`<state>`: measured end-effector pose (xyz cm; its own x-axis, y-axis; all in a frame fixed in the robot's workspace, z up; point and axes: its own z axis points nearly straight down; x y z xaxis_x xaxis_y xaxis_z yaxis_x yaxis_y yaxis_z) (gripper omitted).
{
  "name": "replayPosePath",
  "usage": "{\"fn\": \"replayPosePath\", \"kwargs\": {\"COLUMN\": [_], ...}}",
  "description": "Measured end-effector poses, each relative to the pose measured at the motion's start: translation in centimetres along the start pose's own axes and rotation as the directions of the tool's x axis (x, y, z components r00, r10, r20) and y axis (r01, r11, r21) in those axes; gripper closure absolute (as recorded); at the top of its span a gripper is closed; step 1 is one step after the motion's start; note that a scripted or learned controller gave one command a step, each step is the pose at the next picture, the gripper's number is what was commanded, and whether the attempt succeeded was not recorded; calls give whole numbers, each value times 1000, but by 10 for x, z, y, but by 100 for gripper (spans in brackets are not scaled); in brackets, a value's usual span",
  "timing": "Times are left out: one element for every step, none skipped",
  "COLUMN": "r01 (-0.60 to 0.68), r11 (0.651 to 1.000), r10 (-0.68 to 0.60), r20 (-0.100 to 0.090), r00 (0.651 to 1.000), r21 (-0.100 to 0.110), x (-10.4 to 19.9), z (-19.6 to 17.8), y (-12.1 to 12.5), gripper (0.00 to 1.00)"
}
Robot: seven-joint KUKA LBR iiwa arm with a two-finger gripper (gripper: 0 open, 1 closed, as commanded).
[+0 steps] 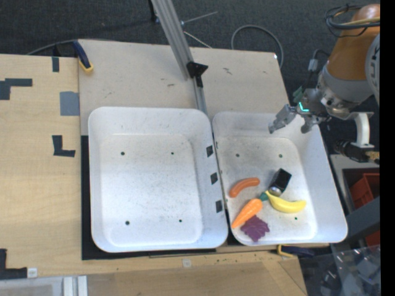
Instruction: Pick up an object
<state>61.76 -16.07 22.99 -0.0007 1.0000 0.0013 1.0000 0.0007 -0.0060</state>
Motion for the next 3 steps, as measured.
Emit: {"fn": "replayPosePath", "kwargs": {"r01": [1, 2, 1], "r11": [1000, 1000, 1000], "r10": [-1, -2, -1], "r20": [1, 1, 1], "r00": [1000, 1000, 1000], "r21": [-5, 2, 0], "x": [0, 6, 11], "z": [-3, 61, 105], "y": [1, 1, -2], "gripper": [0, 0, 0]}}
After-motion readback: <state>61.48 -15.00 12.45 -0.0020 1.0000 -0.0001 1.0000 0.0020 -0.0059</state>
